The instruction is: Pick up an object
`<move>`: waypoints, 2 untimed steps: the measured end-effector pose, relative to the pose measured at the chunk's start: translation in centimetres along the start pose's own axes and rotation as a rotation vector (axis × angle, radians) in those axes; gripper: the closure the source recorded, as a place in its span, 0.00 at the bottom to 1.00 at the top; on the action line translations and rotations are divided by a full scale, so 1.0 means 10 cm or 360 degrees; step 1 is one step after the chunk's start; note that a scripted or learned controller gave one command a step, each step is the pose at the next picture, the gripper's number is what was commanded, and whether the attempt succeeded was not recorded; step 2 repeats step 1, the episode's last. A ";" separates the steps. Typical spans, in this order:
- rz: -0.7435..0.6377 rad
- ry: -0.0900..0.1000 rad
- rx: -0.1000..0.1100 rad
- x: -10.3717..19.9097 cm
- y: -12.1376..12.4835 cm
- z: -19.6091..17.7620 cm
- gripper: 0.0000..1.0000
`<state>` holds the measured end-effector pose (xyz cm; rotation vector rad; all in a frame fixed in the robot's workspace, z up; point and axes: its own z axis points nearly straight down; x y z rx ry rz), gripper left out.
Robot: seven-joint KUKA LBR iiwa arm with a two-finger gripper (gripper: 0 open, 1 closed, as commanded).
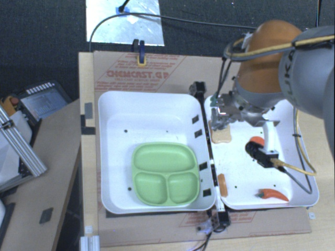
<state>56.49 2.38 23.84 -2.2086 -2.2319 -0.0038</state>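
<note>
A: While the pincer (219,120) hangs low over the right bin (298,140), what lies under it?
B: A tan piece like a slice of toast (222,135), flat on the bin floor by the left wall, just below the fingertips and close to them.
A: Is it gripped?
B: I cannot tell; the fingers are too blurred to judge how they stand, and nothing clearly sits between them.
A: What else is in that bin?
B: A red-orange piece (257,140) just right of the toast, partly behind a black part on the arm, an orange carrot-like thing (272,194) near the front right corner, and a slim orange stick (222,185) along the left wall toward the front.
A: And the left bin (112,140)?
B: A green divided plate (165,173) with three compartments, lying in its front half. Both bins rest on cardboard (157,69) on the surface
</note>
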 end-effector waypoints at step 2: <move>0.0001 -0.0001 0.0002 0.47 -0.22 -0.04 1.00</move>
